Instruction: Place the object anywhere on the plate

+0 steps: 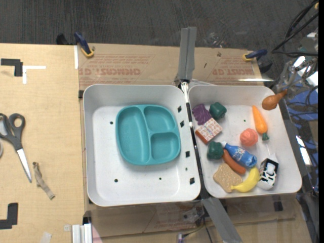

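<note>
A teal plate [149,134] with three compartments lies in the left bin [96,151]. The right bin [283,151] holds several toy foods: a carrot [259,120], a purple grape bunch [201,113], a pink ball [248,136], a blue bottle [240,156], a banana [246,182] and a bread slice [224,177]. An orange-brown drumstick [271,101] sits at that bin's far right corner, its thin end pointing up toward my gripper [289,82], which is a blurred metallic shape among cables at the right edge.
Scissors [15,138] and a scrap of tape [43,180] lie on the wooden bench left of the bins. Blue clamps [83,43] hold the cardboard at the back. A grey bar [186,54] runs along the divide between the bins.
</note>
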You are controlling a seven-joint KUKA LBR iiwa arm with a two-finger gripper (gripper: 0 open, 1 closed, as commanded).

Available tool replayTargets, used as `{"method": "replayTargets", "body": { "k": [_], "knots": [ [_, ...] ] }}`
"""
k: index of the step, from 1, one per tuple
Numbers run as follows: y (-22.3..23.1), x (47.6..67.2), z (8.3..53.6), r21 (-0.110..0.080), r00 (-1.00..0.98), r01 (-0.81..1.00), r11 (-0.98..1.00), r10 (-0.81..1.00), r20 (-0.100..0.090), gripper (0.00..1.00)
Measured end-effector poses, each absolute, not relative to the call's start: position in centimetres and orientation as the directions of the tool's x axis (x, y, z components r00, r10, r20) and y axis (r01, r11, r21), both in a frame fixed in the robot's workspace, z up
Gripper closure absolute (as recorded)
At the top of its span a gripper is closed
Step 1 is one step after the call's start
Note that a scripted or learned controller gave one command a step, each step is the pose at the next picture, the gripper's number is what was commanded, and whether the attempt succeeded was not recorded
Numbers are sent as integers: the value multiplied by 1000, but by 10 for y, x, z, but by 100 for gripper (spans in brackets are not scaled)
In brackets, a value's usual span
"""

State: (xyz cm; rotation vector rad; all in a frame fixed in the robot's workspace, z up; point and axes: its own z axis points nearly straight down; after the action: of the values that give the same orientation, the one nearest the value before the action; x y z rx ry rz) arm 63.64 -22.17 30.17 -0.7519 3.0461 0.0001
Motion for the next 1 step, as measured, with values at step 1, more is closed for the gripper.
{"method": "replayTargets", "body": {
  "k": [1],
  "knots": [
    [-221,660,394,-3,-649,-761,649,-761,-6,100]
  ]
}}
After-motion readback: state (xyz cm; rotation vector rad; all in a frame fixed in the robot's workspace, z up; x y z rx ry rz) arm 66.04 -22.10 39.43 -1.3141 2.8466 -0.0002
